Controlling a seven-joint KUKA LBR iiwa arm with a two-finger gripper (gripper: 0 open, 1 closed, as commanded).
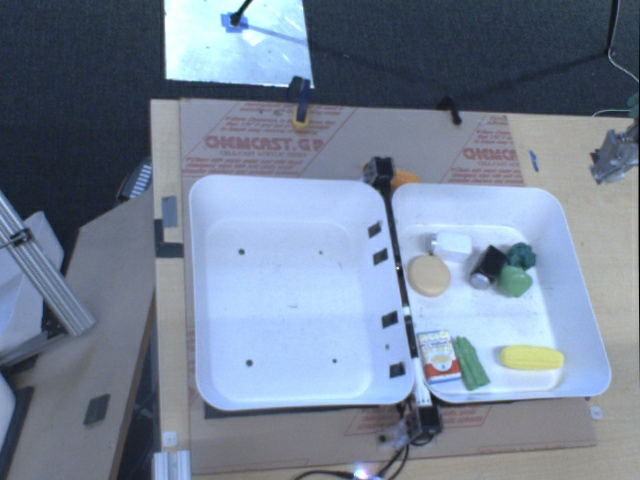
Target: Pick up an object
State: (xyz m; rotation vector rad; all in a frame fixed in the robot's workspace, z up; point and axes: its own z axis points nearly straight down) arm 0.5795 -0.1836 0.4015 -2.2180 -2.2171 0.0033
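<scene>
My gripper (612,156) hung over the bench's far right edge, open or closed I could not tell, clear of the right bin (578,268), where pickable objects lay loose: a yellow piece (531,357) near its front right corner, a tan disc (430,275) by its left wall.

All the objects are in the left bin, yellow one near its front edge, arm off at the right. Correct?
Wrong bin. The camera view shows the objects in the right bin, with the yellow object near its front edge. The gripper sits off at the right.
</scene>
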